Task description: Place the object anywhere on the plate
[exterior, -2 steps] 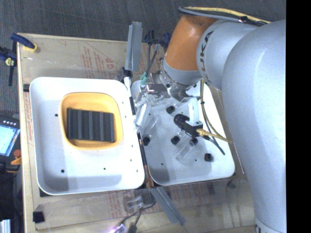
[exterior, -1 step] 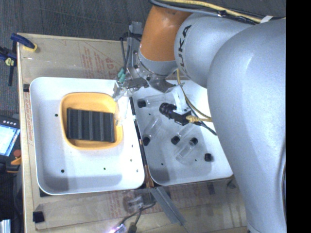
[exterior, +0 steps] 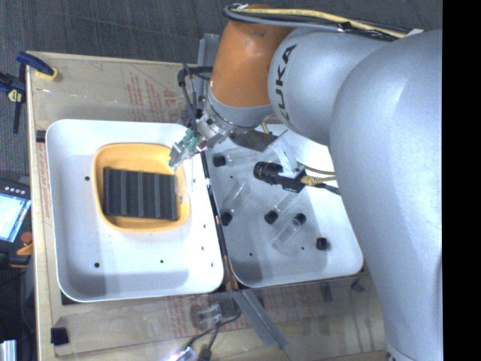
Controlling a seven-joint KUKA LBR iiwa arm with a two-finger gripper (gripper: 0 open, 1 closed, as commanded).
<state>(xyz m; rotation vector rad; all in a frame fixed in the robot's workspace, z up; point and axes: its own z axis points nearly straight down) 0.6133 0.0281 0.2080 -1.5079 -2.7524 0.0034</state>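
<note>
Tool (exterior: 183,153): one, on the grey and orange arm (exterior: 248,59), poised low over the upper right corner of the plate (exterior: 113,153), close by the wall between the two bins. Whether it is open or closed cannot be told at this size, nor whether it has hold of anything. Its station over the plate's rim is judged to suit a set-down there.

Plate: one, yellow, with rounded corners, lying flat in the left bin (exterior: 113,277), toward that bin's upper half. It is the target, so it lies within the arm's easy reach.

Ribbed slab (exterior: 141,194): one, dark and rectangular, lying flat in the well of the plate. Whether it is loose or part of the plate cannot be told.

Object: not singled out with certainty. It is judged to be either at the tool, over the plate's corner, or among the loose pieces in the right bin (exterior: 301,265).

Small black pieces (exterior: 270,216): five counted, scattered apart over the floor of the right bin. Some adjoin faint clear shapes too pale to name.

Bins: two, white and shallow, side by side and touching along one wall, likely one for supply and one for delivery.

Worktop (exterior: 113,89): one, pale board, bearing both bins.
</note>
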